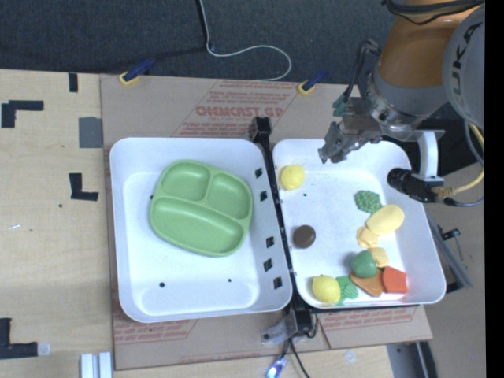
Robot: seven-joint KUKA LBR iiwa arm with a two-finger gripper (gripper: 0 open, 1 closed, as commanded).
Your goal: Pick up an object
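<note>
My gripper (337, 150) hangs over the back edge of the right bin (339, 203), with nothing visible between its dark fingers. A small yellow ball (291, 176) lies just left of and below it in the bin. A brown disc (304, 235) sits near the bin's middle. Along the right side lie a green bumpy piece (367, 201), a pale yellow piece (383, 220), a green-and-orange toy (366, 268) and an orange-red block (394, 279). A yellow lemon (326, 289) rests at the front.
The left bin (142, 290) holds a green divided plate (201, 206). A black divider with clips (272, 211) runs between the bins. The arm's orange band (429, 22) and grey wrist rise at the upper right. A cable (236, 50) lies behind the bins.
</note>
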